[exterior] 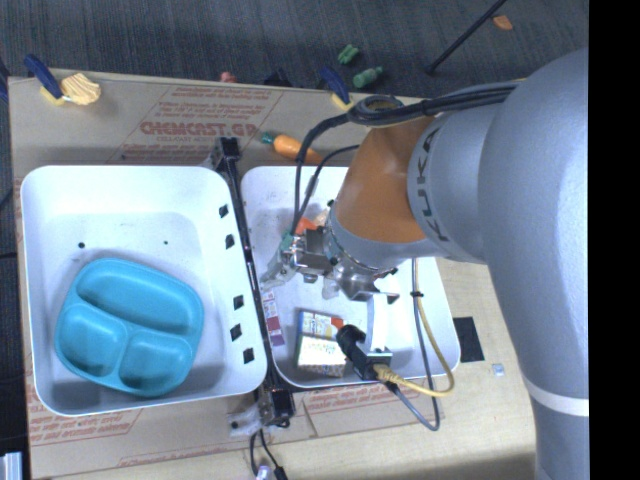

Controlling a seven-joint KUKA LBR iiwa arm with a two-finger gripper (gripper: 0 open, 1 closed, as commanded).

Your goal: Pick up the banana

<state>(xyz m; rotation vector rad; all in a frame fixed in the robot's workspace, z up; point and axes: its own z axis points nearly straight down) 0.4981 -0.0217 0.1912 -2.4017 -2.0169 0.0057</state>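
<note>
Camera view: my arm (470,168) reaches over the right bin (262,193), gripper (320,263) state indiscernible; blue tray (128,325) occupies the left bin (40,193).

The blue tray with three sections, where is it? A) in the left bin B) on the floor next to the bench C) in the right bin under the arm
A: the blue tray lies in the left bin, in its near part, while the arm reaches over the right bin.
</note>
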